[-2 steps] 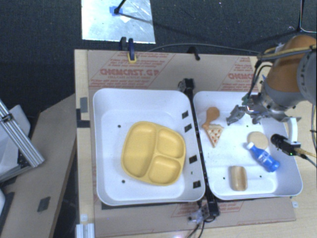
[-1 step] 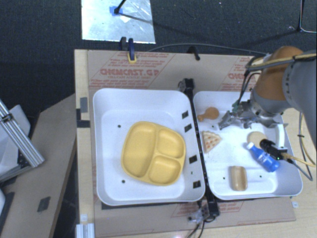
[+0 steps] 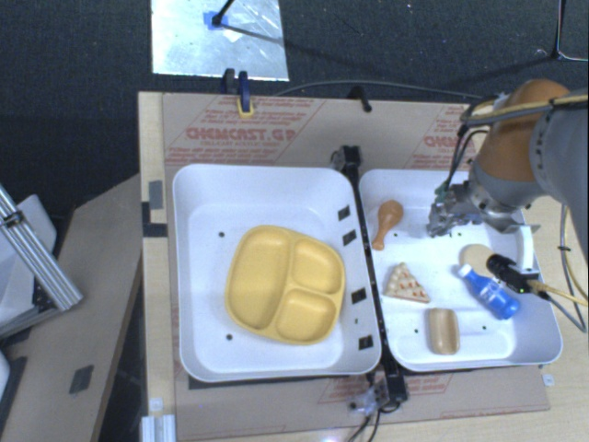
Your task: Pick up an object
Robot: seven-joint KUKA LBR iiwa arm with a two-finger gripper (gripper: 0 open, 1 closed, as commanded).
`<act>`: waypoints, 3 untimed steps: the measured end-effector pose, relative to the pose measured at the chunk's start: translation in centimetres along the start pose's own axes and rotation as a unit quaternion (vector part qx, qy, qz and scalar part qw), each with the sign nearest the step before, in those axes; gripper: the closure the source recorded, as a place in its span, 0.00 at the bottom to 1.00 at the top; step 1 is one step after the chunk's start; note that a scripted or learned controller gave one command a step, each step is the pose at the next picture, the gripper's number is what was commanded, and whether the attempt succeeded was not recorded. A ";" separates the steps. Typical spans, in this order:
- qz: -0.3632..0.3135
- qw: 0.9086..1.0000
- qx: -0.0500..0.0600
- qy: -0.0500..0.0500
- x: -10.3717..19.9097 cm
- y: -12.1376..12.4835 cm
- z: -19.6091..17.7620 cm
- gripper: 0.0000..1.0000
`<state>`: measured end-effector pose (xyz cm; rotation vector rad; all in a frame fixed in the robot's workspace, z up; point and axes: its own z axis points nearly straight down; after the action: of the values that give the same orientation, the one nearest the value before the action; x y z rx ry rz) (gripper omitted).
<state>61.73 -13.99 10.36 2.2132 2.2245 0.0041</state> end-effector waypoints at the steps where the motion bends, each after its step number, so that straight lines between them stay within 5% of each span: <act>1: 0.002 1.000 -0.001 0.000 -0.1 -0.5 -4.6 1.00; 3: 0.000 1.000 0.000 0.000 0.2 0.2 -11.0 1.00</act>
<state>61.86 -13.80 21.38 2.2136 2.2245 0.0040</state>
